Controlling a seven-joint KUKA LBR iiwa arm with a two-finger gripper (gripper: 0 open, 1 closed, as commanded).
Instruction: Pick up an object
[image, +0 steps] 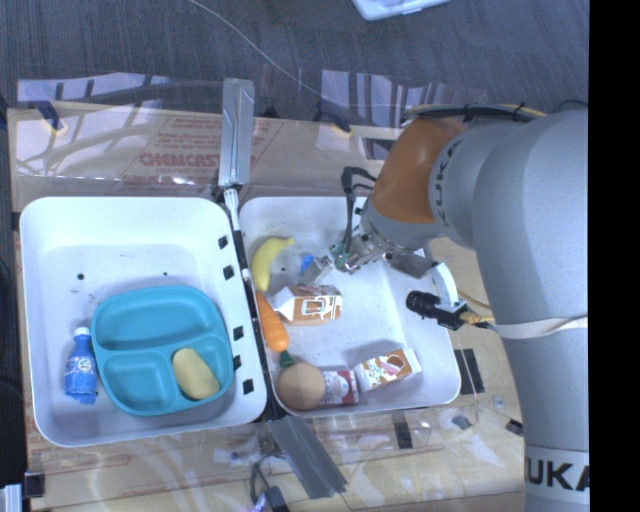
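The grey arm (520, 250) reaches from the right over the right bin (430, 390), and its hand (345, 258) hangs low in the bin's upper middle, its spread impossible to tell from this angle. Just below it lies the orange-and-white carton (312, 305), the nearest pick, with the banana (268, 258) to the left and a carrot (272, 322) beside it. To pick well, I would centre over the carton's short width, clear of the banana, then descend straight.

One fixed camera looks down at a slant on two shallow white plastic bins (40, 300). The grey arm (520, 250) enters from the right, close.
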